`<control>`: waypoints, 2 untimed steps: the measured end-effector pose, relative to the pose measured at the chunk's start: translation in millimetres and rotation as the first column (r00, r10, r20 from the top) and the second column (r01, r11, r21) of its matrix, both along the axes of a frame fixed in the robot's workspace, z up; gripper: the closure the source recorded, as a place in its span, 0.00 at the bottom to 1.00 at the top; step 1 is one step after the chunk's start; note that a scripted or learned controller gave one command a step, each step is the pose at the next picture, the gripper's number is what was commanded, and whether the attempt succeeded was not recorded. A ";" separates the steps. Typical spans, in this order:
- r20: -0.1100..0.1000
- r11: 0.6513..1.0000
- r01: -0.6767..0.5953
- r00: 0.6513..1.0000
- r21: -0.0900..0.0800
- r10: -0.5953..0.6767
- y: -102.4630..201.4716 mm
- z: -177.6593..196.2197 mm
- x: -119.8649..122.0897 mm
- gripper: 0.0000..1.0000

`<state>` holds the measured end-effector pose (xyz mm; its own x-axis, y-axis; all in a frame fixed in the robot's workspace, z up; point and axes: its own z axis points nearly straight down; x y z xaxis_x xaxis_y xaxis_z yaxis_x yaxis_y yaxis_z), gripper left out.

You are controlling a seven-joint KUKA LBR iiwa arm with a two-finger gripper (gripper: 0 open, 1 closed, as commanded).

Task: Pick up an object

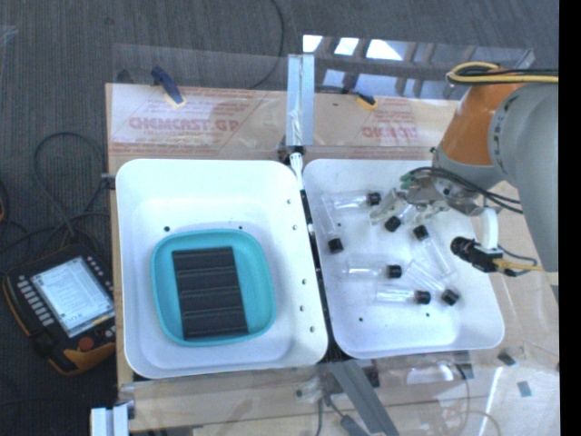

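Clear vials [399,295] w/ black caps lie scattered in the right bin [472,330]; gripper [410,198] low at bin's 12 o'clock, can't tell its grip state.

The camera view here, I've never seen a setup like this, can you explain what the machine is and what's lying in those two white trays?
You are looking down at a slant on a bench from one fixed camera. The grey robot arm with an orange band reaches in from the right; its claw hangs over the right shallow white bin. That bin holds several small clear plastic vials with black caps, scattered loosely. The left shallow white bin holds a teal square tray with a black ribbed insert. I see nothing between the claw's fingers.
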<state>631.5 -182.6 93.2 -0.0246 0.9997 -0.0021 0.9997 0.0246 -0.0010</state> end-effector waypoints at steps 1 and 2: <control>0.013 1.000 -0.020 1.000 -0.003 0.020 -22.6 -2.6 -43.6 0.00; 0.018 1.000 -0.020 1.000 -0.003 0.020 -22.0 7.8 -41.9 1.00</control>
<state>589.5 -204.6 101.0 -0.0450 0.9990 -0.0052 0.9988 0.0451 0.0169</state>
